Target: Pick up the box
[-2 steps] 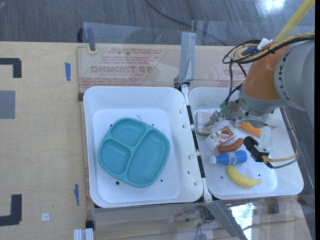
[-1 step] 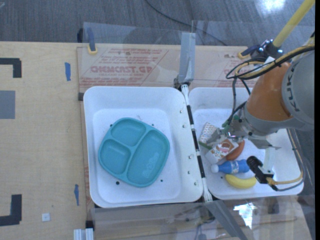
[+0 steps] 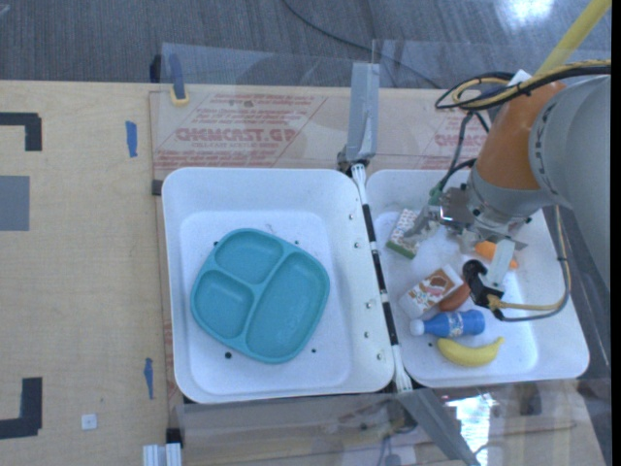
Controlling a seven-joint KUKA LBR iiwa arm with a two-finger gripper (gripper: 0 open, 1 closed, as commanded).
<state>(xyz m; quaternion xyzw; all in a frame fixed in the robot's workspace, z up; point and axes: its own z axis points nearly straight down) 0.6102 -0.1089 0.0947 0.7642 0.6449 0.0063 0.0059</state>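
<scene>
Pale wood makes up the bench (image 3: pixel 78 260), with two shallow white bins side by side on it. Nearest the camera, in the right bin (image 3: pixel 568 357), a yellow banana (image 3: pixel 469 350) lies along the front wall. Just behind it and touching it is a blue bottle (image 3: pixel 454 324) on its side, its white cap pointing towards the divider between the bins.

The box (image 3: pixel 434 291) lies just beyond the bottle, in the middle of the right bin on the side near the divider. It is a small carton, mostly white with red and brown print on its upper face. It lies flat and skewed to the bin walls, and nothing is gripping it.

In the left bin (image 3: pixel 184 260), a teal divided plate (image 3: pixel 260 294) with three compartments sits alone near the centre.

Farther back in the right bin, a white packet with a green edge (image 3: pixel 403 233) lies close to the divider. The gripper (image 3: pixel 430 216) hangs just beside this packet and apart from the box. I cannot tell whether it is open or closed. The grey arm (image 3: pixel 572 153) with its orange band reaches in from the right. Beyond the bins, a board with red lettering (image 3: pixel 243 124) lies on the bench, and past that is grey floor (image 3: pixel 194 8).
</scene>
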